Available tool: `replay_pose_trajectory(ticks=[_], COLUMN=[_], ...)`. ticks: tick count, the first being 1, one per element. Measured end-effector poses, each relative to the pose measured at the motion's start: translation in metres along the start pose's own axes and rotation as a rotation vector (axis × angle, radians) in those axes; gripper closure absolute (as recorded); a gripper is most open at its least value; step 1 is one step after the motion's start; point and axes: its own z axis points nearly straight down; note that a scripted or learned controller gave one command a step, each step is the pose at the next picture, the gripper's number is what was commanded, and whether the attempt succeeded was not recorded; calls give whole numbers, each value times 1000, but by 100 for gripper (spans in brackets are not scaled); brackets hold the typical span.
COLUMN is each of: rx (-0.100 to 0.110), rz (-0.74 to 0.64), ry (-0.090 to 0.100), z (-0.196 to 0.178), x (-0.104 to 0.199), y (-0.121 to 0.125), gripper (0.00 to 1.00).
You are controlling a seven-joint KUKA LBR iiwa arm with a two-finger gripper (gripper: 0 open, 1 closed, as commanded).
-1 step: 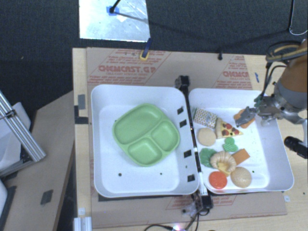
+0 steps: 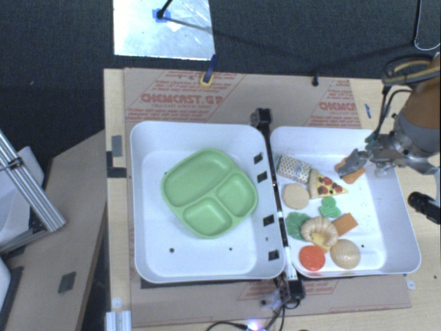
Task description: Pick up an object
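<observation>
My gripper [image 2: 354, 164] hangs over the upper right part of the right bin [image 2: 396, 212], reaching in from the right. It is shut on a small orange piece [image 2: 354, 176], which pokes out on both sides of the grey fingers. Below and left of it, toy foods lie in the same bin: a pizza slice [image 2: 325, 184], a silver patterned block [image 2: 293, 166], a beige round [image 2: 296, 196], green leaves [image 2: 298, 223], a croissant [image 2: 320, 231], an orange block [image 2: 346, 222], a red tomato [image 2: 311, 257] and a tan egg shape [image 2: 345, 253].
The left bin [image 2: 148, 254] holds a light green divided plate [image 2: 209, 192]. A black divider [image 2: 272, 198] runs between the bins. The arm's wrist and cables [image 2: 417, 123] stand over the right bin's far right corner. A shiny sheet [image 2: 164, 19] lies behind the bench.
</observation>
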Motion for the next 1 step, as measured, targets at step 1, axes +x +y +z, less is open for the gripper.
replay_pose_trajectory(ticks=[1], rx=[3], rz=[1], ry=[1], z=[42], x=[5], y=[1], gripper=[0])
